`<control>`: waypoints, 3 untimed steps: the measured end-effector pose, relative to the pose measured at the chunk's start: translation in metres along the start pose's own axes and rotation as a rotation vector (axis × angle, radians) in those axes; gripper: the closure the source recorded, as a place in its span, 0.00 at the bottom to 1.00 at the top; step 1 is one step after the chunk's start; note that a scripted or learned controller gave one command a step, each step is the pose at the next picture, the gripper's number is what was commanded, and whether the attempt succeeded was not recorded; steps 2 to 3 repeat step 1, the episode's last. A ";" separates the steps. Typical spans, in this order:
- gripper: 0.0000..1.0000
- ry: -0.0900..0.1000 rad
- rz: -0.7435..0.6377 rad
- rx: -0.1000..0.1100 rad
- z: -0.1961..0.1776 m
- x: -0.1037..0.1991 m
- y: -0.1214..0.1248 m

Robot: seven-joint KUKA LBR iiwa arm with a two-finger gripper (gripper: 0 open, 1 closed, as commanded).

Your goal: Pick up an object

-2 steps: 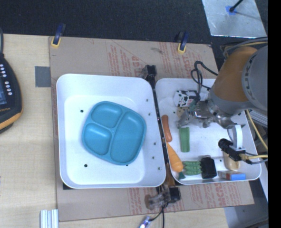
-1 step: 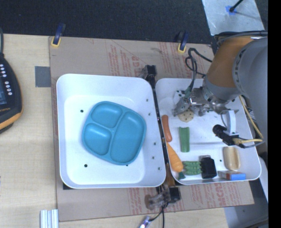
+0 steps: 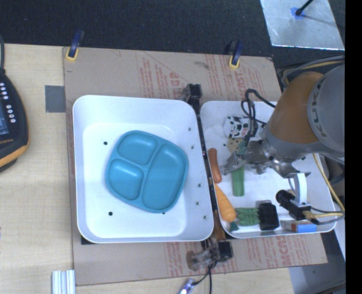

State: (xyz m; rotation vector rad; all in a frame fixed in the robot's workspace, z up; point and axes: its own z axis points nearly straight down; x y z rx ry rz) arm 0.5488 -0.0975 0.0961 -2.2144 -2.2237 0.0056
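Note:
My gripper (image 3: 237, 162) is down in the right bin (image 3: 328, 192), reaching in from the right, its tip right at the upper end of a green cylinder (image 3: 237, 183). Nothing can be seen held in it. A brown stick (image 3: 213, 165) lies along the bin's left wall, with an orange carrot (image 3: 226, 204) below it. A green flat piece (image 3: 247, 216) and a black block (image 3: 267, 216) lie by the near wall. A black-and-white spotted toy (image 3: 234, 126) sits at the far side, just above the gripper.
The left bin (image 3: 89, 216) holds a blue divided plate (image 3: 147, 171). A small blue-and-orange item (image 3: 301, 227) lies in the right bin's near right corner. A handheld control pendant (image 3: 0, 124) rests on the bench at far left.

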 end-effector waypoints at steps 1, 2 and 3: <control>1.00 -0.001 -0.001 0.002 -0.010 -0.001 0.000; 1.00 -0.001 -0.001 0.002 -0.010 -0.001 0.000; 1.00 -0.001 -0.001 0.002 -0.010 -0.001 0.000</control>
